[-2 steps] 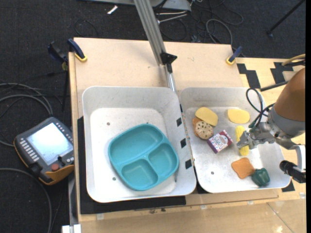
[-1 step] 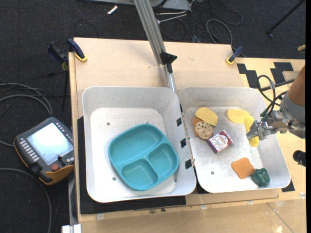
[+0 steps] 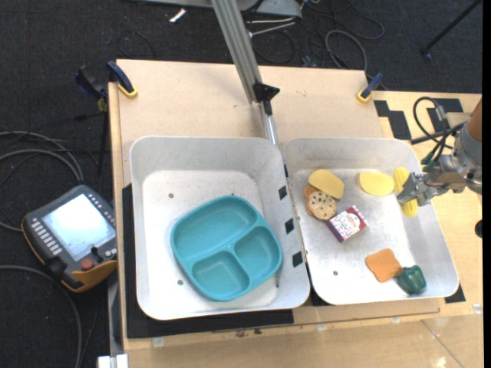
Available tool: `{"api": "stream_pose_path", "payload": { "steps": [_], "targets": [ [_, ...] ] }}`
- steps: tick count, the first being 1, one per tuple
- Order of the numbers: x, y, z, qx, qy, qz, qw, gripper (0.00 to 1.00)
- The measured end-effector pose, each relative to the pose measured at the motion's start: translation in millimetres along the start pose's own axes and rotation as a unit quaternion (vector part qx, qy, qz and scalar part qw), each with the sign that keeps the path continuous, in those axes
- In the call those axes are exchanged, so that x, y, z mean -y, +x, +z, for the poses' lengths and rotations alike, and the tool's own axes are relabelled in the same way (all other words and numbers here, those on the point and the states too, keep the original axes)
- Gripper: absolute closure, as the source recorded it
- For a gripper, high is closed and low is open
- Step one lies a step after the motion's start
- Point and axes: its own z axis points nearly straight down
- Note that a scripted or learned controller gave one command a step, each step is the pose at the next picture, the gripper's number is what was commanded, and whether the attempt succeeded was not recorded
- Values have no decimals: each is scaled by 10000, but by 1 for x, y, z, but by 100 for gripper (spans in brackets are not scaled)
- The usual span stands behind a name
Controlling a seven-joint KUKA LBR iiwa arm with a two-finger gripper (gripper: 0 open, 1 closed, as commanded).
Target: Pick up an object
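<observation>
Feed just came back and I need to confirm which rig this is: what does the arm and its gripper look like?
The arm at the right edge is grey metal with an orange patch near the top. Black cables loop beside it. The gripper is a small dull-grey metal piece.

Wooden bench (image 3: 199, 102) — left bin (image 3: 146, 167), right bin (image 3: 437, 236), side by side

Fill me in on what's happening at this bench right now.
A robot arm reaches in from the right, its end effector at the right bin's far right edge, next to a yellow corn cob. Whether it grips anything can't be told. Also in that bin: two yellow pieces, a cookie, a small box, an orange piece and a green pepper. The left bin holds a teal divided plate.
</observation>
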Motion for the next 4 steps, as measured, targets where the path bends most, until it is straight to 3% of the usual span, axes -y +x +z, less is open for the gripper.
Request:
{"api": "stream_pose_path", "payload": {
  "steps": [1, 4],
  "targets": [
    [-2, 0, -53, 4, -5, 1, 10000, 100],
    [2, 142, -18, -23, 43, -18, 10000, 100]
  ]
}}
